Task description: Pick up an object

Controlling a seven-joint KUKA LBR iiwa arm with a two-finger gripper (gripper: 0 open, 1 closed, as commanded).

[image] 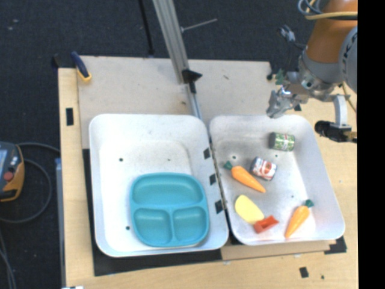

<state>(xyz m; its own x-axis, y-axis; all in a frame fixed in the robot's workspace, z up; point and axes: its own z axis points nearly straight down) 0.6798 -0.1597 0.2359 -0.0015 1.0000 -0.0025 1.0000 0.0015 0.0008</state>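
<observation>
The pincer [280,105] hangs above the right bin's [328,179] far rim; whether its tips are apart, I cannot tell. Descending here, it could strike the rim or nudge the can [281,141] away.

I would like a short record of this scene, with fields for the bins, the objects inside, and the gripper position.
left bin: holds a teal divided tray
right bin: holds six small items
green can: far part of the right bin, on its side
red and white can: middle of the bin
carrots: one beside the red and white can, one at the near right corner
yellow piece: near side, next to a red piece
gripper: above the far edge of the right bin, holding nothing visible
</observation>
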